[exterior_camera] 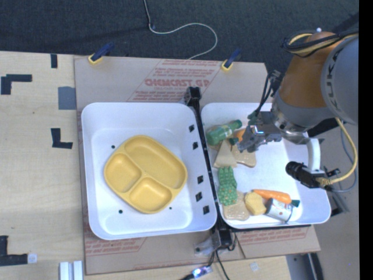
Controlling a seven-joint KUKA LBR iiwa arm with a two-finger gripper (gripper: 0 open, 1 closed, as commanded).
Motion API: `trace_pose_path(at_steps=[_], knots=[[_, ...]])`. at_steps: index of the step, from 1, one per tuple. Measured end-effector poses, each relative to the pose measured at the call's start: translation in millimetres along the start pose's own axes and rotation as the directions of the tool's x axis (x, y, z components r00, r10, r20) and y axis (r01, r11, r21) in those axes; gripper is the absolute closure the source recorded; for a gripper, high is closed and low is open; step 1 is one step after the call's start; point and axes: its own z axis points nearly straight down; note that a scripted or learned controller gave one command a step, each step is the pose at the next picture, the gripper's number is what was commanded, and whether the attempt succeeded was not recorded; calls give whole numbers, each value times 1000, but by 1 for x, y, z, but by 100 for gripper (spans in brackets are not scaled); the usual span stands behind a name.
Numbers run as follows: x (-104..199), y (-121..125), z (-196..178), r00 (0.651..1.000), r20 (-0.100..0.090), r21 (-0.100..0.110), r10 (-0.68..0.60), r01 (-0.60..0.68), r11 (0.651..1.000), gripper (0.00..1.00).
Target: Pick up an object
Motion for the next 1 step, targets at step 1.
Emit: trace_pose_path(at_steps=[1], knots=[[-8,5,7,1000,1,-1,0,0,1000,100]])
